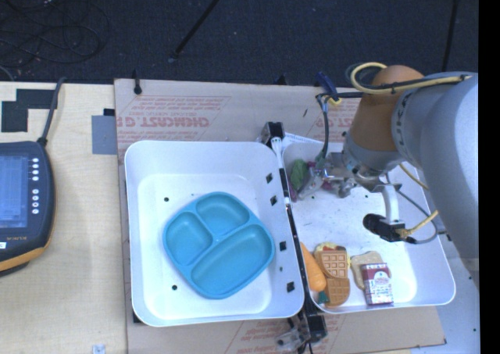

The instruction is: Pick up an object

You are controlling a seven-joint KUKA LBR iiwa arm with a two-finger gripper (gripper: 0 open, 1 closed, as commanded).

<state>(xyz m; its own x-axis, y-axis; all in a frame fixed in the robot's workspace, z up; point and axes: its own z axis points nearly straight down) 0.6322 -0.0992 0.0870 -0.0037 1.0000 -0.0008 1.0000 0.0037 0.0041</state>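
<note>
While hand (312,177) hovers by green object (298,172) | grip unclear | object's long axis near-vertical in view

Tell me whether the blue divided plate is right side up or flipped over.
Right side up. The blue divided plate lies flat in the left bin with its three hollow compartments facing the camera, nothing in them.

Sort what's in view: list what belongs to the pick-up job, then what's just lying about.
For the job:
gripper, low in the right bin
green object beside it
carrot
waffle
small red box

Lying about:
blue divided plate in the left bin
handheld pendant
</note>
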